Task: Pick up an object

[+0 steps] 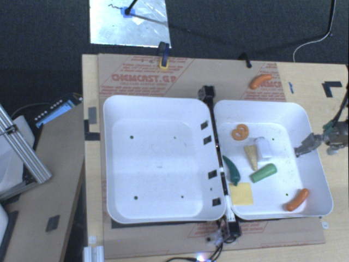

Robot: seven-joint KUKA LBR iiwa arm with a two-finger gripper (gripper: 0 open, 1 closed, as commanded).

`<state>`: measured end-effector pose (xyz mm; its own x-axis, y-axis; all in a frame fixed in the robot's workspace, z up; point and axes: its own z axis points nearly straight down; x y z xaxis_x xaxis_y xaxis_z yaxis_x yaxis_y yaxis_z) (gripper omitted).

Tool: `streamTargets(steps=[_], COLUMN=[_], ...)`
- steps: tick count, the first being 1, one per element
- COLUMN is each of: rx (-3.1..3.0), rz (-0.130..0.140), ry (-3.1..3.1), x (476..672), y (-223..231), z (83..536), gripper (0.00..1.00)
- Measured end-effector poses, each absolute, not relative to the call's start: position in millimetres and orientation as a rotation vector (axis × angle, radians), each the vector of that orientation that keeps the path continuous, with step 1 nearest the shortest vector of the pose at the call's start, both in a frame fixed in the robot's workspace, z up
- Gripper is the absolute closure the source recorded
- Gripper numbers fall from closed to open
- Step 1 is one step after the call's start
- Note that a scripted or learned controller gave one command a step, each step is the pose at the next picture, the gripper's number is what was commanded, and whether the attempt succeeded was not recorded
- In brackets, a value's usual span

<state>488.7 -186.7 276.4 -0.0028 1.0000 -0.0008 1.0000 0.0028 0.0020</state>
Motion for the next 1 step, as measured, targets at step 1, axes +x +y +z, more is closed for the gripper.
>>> streamTargets(steps=[1], rx=[2.210], rz=[0.004], ry=[2.226], x=[489.9], y=[-186.7], z=[287.3], gripper=[1.00])
